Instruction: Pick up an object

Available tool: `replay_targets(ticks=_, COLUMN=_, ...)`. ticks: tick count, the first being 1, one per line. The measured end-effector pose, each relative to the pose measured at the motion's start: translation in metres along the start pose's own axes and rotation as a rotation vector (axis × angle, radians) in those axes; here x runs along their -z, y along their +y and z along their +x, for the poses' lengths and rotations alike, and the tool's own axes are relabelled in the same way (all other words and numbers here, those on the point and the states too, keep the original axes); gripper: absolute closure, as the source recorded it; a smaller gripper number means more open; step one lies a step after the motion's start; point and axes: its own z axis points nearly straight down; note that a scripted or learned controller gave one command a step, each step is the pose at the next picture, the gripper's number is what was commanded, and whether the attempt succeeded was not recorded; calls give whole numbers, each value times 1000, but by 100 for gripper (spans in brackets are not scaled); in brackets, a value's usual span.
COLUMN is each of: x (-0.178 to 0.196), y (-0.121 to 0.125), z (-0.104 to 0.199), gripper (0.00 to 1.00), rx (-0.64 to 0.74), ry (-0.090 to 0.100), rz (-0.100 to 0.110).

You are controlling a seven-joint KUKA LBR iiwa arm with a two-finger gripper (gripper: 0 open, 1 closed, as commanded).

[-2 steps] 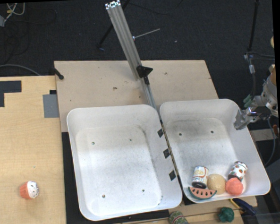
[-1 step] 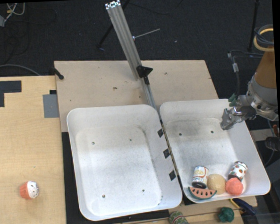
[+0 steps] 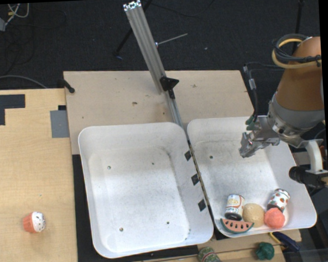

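We see two shallow white bins side by side on the bench. The left bin (image 3: 99, 159) holds nothing we can make out, and a slanted metal rail (image 3: 151, 51) runs down from the top of the view to the seam between the bins, where small black clips sit along the shared edge.

The arm (image 3: 300, 86), grey with an orange band, reaches in from the right, and its gripper (image 3: 252, 144) hangs over the upper middle of the right bin (image 3: 219, 135), well apart from the objects below. We cannot tell whether it is open or closed, as the tip is a blurred grey mass; we see nothing between its tips.

The things to pick are all crowded along the near edge of the right bin. A small can (image 3: 233, 205) with a white and orange label stands beside a tan round ball (image 3: 252, 213). A watermelon slice toy (image 3: 237, 225), red with a green rind and dark seeds, lies in front of them at the near rim. Toward the near right corner an orange-pink ball (image 3: 274, 219) touches a small red, white and dark object (image 3: 279, 198). Any writing on the can is too small for us to read.

Outside the bins, a small orange and white toy (image 3: 34, 222) rests on the wooden surface at the left, and a dark green item (image 3: 265, 251) lies below the right bin's near edge.
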Motion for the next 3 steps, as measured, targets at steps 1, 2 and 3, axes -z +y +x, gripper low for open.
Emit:
replay_targets(ticks=1, x=-14, y=6, z=56, gripper=100, rx=0, ry=0, rz=1)
replay_targets(ticks=2, x=-16, y=-6, z=105, gripper=100, rx=-1, ry=-1, rz=2)
replay_targets(ticks=3, x=-15, y=-12, z=157, gripper=100, rx=0, ry=-1, rz=2)
